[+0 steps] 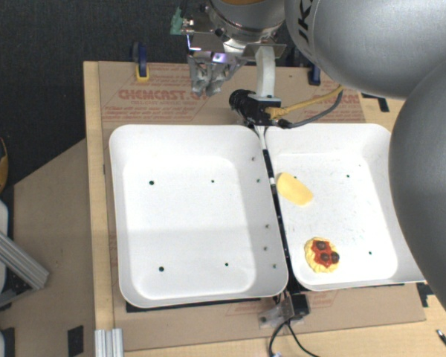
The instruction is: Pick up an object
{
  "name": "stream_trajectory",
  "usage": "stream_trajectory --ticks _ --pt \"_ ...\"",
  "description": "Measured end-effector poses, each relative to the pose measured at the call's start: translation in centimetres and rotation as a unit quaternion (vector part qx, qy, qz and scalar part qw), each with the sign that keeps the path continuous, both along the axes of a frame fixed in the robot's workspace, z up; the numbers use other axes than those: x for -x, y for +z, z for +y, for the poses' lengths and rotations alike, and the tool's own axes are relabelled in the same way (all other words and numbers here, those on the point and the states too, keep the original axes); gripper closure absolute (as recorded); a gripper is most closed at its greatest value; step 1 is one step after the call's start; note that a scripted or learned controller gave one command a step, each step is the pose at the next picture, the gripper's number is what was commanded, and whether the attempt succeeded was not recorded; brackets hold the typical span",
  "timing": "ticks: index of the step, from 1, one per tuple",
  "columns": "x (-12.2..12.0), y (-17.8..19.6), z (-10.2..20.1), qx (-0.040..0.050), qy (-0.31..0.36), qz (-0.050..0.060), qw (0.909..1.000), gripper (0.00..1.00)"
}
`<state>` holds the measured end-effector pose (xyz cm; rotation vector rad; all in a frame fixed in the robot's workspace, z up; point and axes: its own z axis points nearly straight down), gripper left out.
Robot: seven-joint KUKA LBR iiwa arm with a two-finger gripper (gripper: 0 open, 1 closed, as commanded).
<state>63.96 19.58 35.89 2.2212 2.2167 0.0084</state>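
Observation:
A pale yellow oval piece (294,189) lies in the right bin (372,162), near its left wall. Closer to the front of that bin sits a small yellow disc with red spots (322,254), like a toy pizza. My gripper (207,78) hangs high above the back edge of the bench, behind the left bin (134,199) and far from both objects. Nothing shows between its fingers.
The grey arm fills the upper right of the view and overhangs the right bin's far corner. A black fitting with a yellow cable (254,107) sits at the back where the two bins meet. A blue clamp (141,58) grips the board's back left edge.

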Motion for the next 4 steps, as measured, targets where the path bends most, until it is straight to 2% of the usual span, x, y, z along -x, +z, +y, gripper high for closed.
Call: stream_trajectory --ticks 1,2,3,4 --pt "-2.0 -11.0 3.0 0.0017 0.002 0.008 1.0 1.0" --pt "-2.8 -3.1 2.9 -0.0009 0.002 -0.002 1.0 1.0" --pt "-2.7 2.0 -0.1 -0.0001 0.0 -0.001 1.0 1.0" --pt "-2.5 -6.9 3.0 0.0015 0.002 0.008 1.0 1.0"
